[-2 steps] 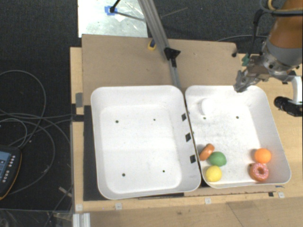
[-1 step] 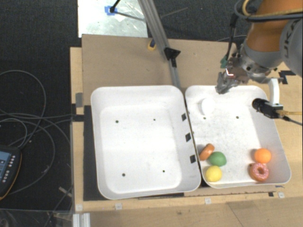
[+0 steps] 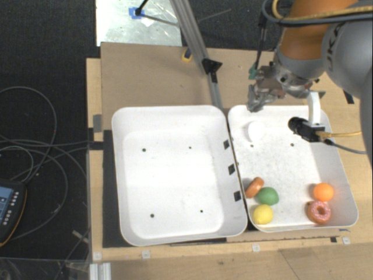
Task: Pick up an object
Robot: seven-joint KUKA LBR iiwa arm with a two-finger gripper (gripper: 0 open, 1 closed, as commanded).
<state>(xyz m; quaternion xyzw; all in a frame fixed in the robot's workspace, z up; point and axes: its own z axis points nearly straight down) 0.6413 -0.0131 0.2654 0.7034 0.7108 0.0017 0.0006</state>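
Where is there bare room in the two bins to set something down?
The left bin has a wholly bare floor. The right bin is bare mid-floor, below the tool. Its near end is crowded: carrot piece, green ball, lemon, orange, doughnut.

The end effector [image 3: 256, 105] hangs above the far edge of the right bin [image 3: 280, 156], apart from the objects. At that bin's near end lie a green ball [image 3: 268, 196], a yellow ball [image 3: 263, 214], an orange ball [image 3: 323, 192] and a pink doughnut [image 3: 319, 212]. The left bin [image 3: 169, 174] adjoins it on the tabletop [image 3: 145, 74].
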